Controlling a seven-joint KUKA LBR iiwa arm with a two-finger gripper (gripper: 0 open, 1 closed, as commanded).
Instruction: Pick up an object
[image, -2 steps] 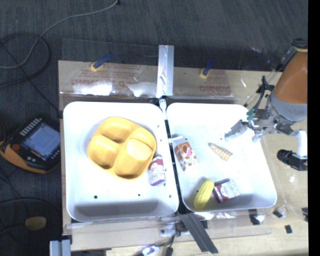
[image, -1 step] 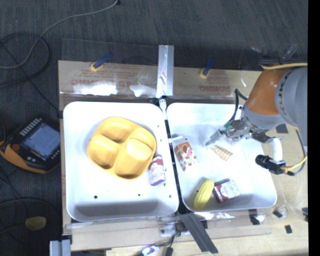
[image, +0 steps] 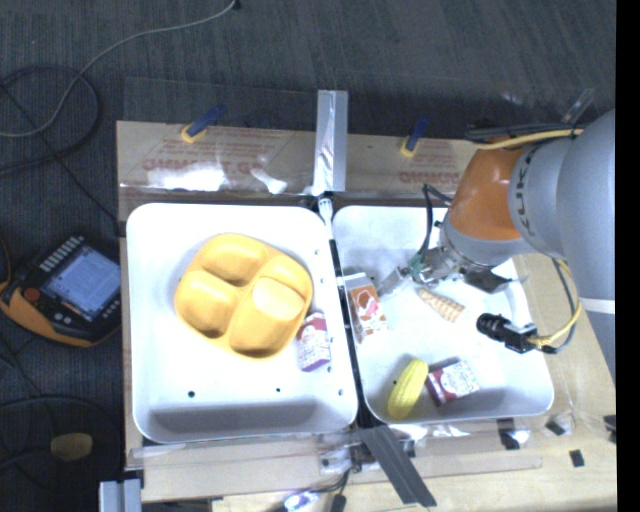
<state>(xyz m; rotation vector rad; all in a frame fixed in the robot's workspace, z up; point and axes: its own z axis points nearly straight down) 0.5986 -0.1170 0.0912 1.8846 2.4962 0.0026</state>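
My gripper (image: 415, 270) hangs low in the upper middle of the right bin (image: 530, 395), under the arm's orange band (image: 485, 205). Just to its lower right lies a tan ridged cone-like piece (image: 441, 301). A small orange-and-white carton (image: 365, 310) lies to the gripper's lower left, against the bin's left wall. Near the bin's front edge sit a yellow lemon-like fruit (image: 407, 387) and a small red-and-white packet (image: 455, 380) side by side. I see nothing clearly held.
The left bin (image: 150, 400) holds a big yellow lobed object (image: 242, 293) and a small pink carton (image: 314, 342) by the dividing wall. A black cable plug (image: 503, 331) hangs over the right bin's right side. A handheld controller (image: 70, 290) lies off the bench at left.
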